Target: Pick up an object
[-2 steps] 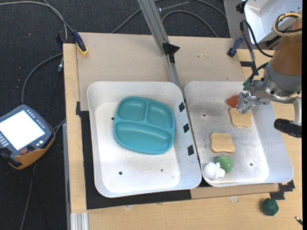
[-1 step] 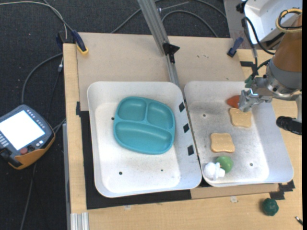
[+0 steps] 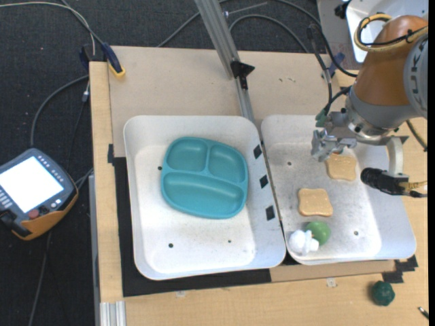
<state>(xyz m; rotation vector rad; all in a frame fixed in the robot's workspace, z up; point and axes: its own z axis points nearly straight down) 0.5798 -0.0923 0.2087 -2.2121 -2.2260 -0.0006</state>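
A small dark green ball (image 3: 383,292) is seen nearest, on the bench outside the right white bin (image 3: 391,240). Just inside that bin's near edge, a small white and green toy (image 3: 309,237) is found, its shape hard to make out. Beyond it a tan toast-shaped slice (image 3: 315,202) lies flat, and a second tan slice (image 3: 341,168) is placed further back, partly covered at its far edge by the grey two-finger gripper (image 3: 326,143). Whether the claw is released or clenched cannot be told; nothing is seen between its fingers. The arm's orange band (image 3: 391,66) is cut off at the right. In the left white bin (image 3: 146,250) a teal divided plastic plate (image 3: 204,177) is set.
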